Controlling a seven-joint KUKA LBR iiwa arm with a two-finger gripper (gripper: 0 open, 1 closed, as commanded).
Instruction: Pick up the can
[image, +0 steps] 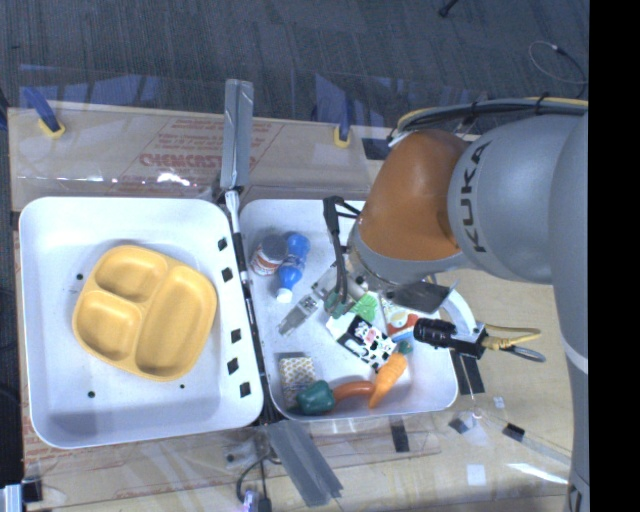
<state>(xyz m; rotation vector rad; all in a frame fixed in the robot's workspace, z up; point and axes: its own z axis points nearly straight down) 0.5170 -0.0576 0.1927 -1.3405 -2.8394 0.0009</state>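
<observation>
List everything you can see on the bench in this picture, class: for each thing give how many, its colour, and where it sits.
Bins: 2, white, side by side on the bench.
Divided tray: 1, yellow, in the left bin.
Can: 1, silver with a reddish label, upper left of the right bin.
Blue bottle: 1, blue with a white cap, beside the can.
Carrot toy: 1, orange, lower right bin.
Green object: 1, dark green, front edge of the right bin.
Patterned card: 1, black and white, middle of the right bin.
Arm: 1, grey with an orange band, over the right bin.
Gripper: 1, metal, beside the bottle.
</observation>
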